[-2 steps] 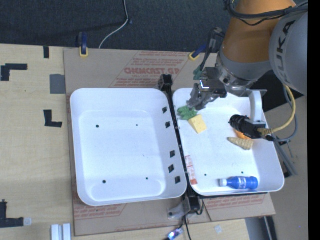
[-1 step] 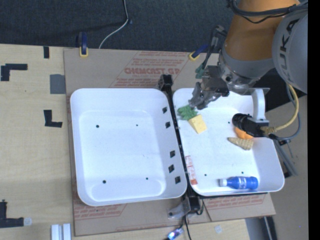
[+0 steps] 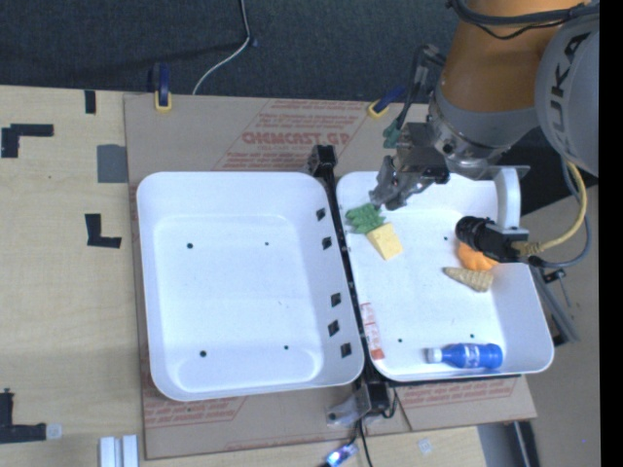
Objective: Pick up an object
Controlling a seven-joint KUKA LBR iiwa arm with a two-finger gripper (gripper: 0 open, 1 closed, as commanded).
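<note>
Your gripper (image 3: 389, 195) hangs over the green object (image 3: 364, 218), right of centre. Its fingers blur together; their state cannot be told.

We see a robotics lab: two white bins (image 3: 234, 188) sit on a cardboard sheet (image 3: 292, 134) clamped to the wooden counter (image 3: 58, 261), black tape marks (image 3: 97, 232) at left, a dark curtain (image 3: 127, 17) behind.
</note>
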